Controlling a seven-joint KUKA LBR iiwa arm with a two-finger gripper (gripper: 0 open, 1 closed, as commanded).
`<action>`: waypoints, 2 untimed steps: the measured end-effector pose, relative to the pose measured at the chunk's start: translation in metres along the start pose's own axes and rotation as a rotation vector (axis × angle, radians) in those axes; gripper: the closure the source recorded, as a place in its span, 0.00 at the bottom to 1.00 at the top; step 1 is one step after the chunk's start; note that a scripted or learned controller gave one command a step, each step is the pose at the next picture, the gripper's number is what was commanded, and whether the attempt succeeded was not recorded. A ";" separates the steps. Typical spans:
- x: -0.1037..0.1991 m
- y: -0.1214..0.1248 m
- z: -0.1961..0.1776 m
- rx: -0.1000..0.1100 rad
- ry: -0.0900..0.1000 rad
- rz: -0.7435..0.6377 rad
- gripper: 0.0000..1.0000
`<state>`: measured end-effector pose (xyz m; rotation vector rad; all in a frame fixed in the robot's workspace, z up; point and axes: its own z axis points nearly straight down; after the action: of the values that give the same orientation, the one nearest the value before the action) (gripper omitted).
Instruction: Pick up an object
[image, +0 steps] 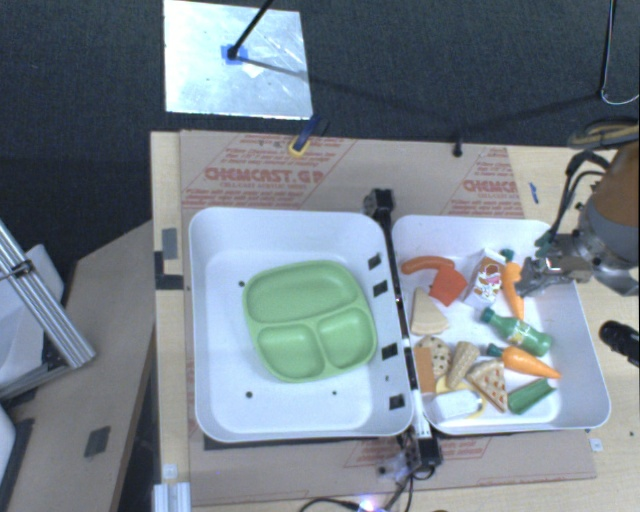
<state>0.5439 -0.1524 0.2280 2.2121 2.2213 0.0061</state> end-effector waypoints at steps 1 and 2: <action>0.059 0.015 -0.007 0.005 0.004 -0.006 1.00; 0.107 0.033 0.007 0.005 0.003 -0.006 1.00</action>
<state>0.5763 -0.0450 0.2213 2.2093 2.2325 0.0043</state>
